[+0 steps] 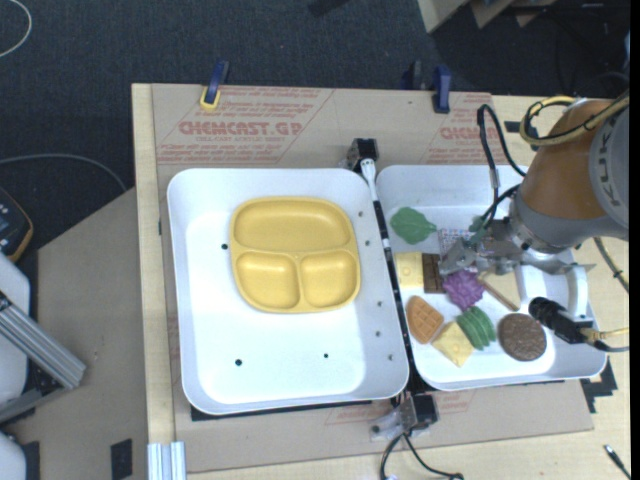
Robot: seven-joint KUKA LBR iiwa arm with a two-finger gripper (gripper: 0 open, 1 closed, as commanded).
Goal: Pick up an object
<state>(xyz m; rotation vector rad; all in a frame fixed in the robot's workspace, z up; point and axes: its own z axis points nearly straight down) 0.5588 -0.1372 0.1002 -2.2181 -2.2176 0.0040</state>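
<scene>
Right white bin [440, 183]: claw [462, 264], grip unclear, over knobbly purple grape bunch [464, 290].

Your bench [300, 108], board-topped, carries two white bins touching: left bin [200, 298] at nine o'clock, right bin [440, 183] at three.

Dark grey carpet [150, 28] covers the floor around the bench, and a thin pale cable [15, 23] loops across it at upper left. The bench top is a brown board [290, 118] printed with red lettering, pinned at its far edge by a yellow-tipped clamp [212, 86] and a blue clamp [440, 86]. A pale wooden surface [90, 298] juts out at left beside an aluminium rail [40, 343]. Light falls even and soft, with no hard shadows.
</scene>
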